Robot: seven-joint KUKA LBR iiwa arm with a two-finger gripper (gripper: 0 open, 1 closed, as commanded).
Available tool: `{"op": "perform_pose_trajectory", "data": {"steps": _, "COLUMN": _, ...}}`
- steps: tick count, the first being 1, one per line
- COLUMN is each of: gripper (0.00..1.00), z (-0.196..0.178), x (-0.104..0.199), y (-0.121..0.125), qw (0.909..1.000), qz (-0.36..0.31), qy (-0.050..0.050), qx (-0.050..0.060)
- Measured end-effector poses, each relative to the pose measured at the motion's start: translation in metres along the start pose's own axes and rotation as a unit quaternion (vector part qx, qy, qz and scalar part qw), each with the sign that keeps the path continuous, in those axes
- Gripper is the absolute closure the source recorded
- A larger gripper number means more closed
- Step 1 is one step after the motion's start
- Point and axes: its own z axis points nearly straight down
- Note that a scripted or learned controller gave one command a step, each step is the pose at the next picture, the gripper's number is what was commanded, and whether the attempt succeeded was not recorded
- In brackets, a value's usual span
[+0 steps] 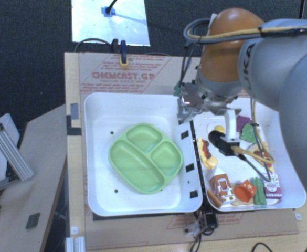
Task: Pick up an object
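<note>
Gripper [189, 108] hangs over the divide btwn left bin [98, 138] & right bin [294, 194]; open or closed, can't tell.

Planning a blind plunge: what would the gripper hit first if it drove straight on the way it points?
Probably the toy bin's inner wall, which the downward-pointing gripper hangs over. The yellow toy lies just beside that line. Depth is unclear.

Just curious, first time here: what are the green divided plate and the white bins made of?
Green divided plate: likely moulded plastic, matte; uniform colour, soft rounded compartment rims. White bins: probably thin plastic too, smooth and slightly glossy; rounded corners, one-piece walls.
</note>
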Motion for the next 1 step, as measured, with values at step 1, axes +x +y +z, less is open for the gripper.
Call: {"op": "perform_pose_trajectory", "data": {"steps": 1, "gripper": 1.00, "z": 0.0060, "x": 0.0093, "y": 0.0081, "qw": 1.0000, "qz": 0.001, "qy": 0.000, "qx": -0.001}}
